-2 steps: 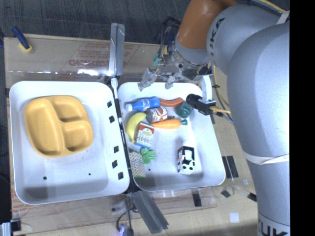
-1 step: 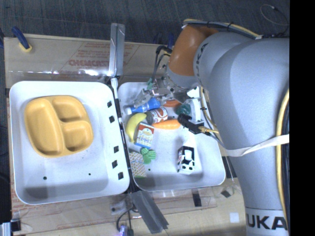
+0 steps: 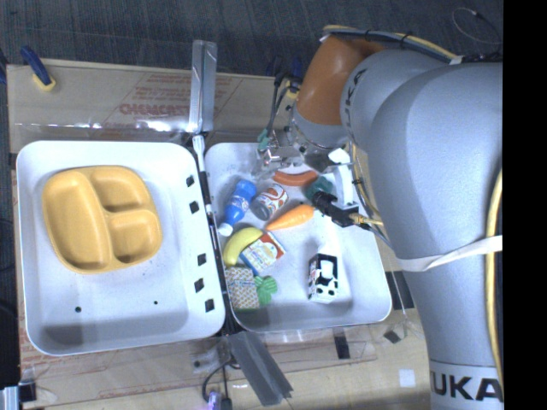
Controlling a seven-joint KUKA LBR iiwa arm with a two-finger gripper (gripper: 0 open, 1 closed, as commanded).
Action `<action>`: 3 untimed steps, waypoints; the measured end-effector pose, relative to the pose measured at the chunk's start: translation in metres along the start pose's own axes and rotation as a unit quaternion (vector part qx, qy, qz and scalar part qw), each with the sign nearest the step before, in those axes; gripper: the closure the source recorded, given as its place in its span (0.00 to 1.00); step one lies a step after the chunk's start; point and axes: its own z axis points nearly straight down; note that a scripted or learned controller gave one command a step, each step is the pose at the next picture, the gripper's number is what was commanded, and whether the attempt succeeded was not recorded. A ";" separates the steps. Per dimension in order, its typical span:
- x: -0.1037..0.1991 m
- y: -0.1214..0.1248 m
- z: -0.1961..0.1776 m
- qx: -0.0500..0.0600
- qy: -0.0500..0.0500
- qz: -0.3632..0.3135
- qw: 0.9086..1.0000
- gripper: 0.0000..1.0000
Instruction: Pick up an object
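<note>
Gripper (image 3: 282, 154): low over right bin (image 3: 369, 301) far corner, beside sausage (image 3: 295, 178); finger state cannot be told. Carrot (image 3: 291, 218): long axis crosswise, tip apparently pointing left, mid-bin

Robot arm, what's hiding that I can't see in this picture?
1. Camera view: the grey arm's wrist covers the gripper, so open or shut is unclear.
2. The red sausage-shaped toy is partly under the gripper.
3. The small colourful carton has print too small to read.
4. The woven patterned pouch is partly hidden behind the bin wall.
</note>
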 end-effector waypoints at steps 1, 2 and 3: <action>-0.019 -0.005 -0.093 0.007 0.002 0.023 1.000 1.00; -0.013 -0.032 -0.103 0.008 0.002 0.012 1.000 1.00; -0.013 -0.032 -0.103 0.008 0.002 0.012 1.000 0.00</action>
